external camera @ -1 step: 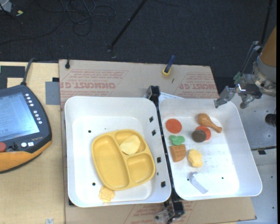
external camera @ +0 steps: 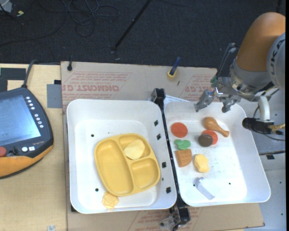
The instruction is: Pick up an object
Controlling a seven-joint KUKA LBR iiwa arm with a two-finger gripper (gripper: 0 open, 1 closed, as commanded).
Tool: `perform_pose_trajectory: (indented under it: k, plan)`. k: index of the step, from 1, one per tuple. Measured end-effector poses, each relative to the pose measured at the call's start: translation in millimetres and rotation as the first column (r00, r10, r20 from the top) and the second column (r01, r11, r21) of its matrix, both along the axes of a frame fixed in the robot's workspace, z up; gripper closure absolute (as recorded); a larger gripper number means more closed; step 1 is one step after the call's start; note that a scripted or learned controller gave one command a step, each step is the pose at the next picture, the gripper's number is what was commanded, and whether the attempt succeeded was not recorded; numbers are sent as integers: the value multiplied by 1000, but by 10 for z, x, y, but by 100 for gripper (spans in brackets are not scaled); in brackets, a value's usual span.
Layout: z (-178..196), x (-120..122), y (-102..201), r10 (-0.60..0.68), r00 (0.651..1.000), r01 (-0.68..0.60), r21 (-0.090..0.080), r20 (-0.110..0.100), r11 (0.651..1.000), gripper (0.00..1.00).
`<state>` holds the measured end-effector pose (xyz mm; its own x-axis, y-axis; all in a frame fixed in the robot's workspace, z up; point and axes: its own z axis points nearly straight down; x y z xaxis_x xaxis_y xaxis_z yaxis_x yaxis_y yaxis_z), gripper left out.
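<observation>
My gripper (external camera: 214, 105) hangs open above the back edge of the right bin (external camera: 257, 177), with nothing between its two fingers. Just below it in that bin lie a brown chicken drumstick (external camera: 216, 125), a red disc (external camera: 179, 129), a brown and red round piece (external camera: 207, 139), a green piece (external camera: 182, 144), an orange wedge (external camera: 183, 157), a pale yellow chunk (external camera: 201, 163) and a small grey flat piece (external camera: 203, 188). The drumstick is the nearest object, a short way below the fingers.
The left bin (external camera: 82, 124) holds a yellow divided tray (external camera: 111, 170) with a pale chip (external camera: 134, 149) in one compartment, and a yellow piece (external camera: 110, 200) by the front wall. A teach pendant (external camera: 17, 126) lies at the far left. Cables run behind the bench.
</observation>
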<state>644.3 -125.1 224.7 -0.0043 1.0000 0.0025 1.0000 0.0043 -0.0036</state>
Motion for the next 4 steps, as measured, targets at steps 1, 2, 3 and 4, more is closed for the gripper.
perform_pose_trajectory:
  k: [1, 2, 3, 4]
  plan:
    - [-403, -287, 820, 1, 1000, -1, 2, -5, 1000, 0]
    - [-224, -550, 1333, -1, 1000, 1, 0, -1, 1000, 0]
    - [-387, -919, 2175, 2, 1000, -2, 1, -4, 1000, 0]
    - [-279, -899, 2122, -6, 1000, 6, -2, -3, 1000, 100]
